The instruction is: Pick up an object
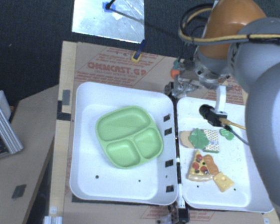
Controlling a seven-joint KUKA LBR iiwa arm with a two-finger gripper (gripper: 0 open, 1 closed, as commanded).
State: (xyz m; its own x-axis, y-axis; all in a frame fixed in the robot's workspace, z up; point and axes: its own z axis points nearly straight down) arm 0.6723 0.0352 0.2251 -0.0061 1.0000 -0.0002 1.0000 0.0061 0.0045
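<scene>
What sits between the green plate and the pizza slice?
In the camera view, the bins' meeting rims, with black clips, lie between the green plate and the pizza slice.

Two white bins [85, 128] sitting side by side. One green divided plate [128, 136] lying in the left bin. Roughly five toy food pieces [203, 166] lying in the right (pizza slice, cheese, broccoli among them).

Cardboard sheet [120, 66] beneath my 2 bins: red print along its far edge, legible as "CHEMCAST G P" | same sheet, near edge under the bins: further red print, too small and hidden to read | bins, tray, toy food: I find no legible text, numbers or labels on them
</scene>
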